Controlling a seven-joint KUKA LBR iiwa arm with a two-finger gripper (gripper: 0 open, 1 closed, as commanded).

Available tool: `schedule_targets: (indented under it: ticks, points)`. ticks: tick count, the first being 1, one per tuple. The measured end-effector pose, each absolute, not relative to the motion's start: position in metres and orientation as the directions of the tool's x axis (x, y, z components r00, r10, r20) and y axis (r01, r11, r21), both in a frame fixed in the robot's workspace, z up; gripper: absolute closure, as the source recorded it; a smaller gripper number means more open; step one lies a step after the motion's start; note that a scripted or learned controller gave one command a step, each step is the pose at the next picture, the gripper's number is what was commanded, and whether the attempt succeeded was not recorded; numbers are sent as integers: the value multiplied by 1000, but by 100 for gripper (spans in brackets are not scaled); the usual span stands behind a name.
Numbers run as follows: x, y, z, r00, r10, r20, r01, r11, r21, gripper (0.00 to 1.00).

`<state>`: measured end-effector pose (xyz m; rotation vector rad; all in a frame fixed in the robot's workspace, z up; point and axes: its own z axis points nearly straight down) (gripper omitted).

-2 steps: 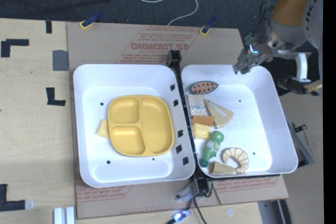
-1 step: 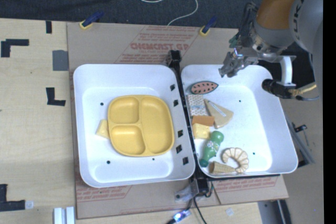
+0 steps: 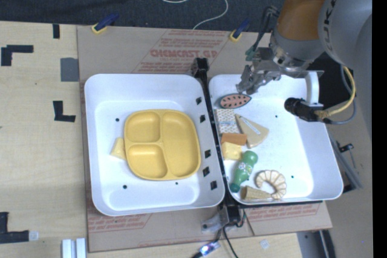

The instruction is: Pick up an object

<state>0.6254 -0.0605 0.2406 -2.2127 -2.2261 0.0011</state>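
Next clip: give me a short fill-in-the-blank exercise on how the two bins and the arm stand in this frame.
1. The yellow divided plate lies in the ____ bin of the view.
2. The gripper hangs over the far end of the ____ bin, just above the oval brown toy.
3. The green bottle-shaped toy lies beside the left wall of the right bin, and its colour is ____.
4. The band above the arm's wrist is ____.

Missing words: left; right; green; orange
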Motion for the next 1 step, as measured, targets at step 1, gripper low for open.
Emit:
schedule_targets:
  ticks: [1]
  points:
    - [597,-24,234,-5,1000,1,1000,5,-4,100]
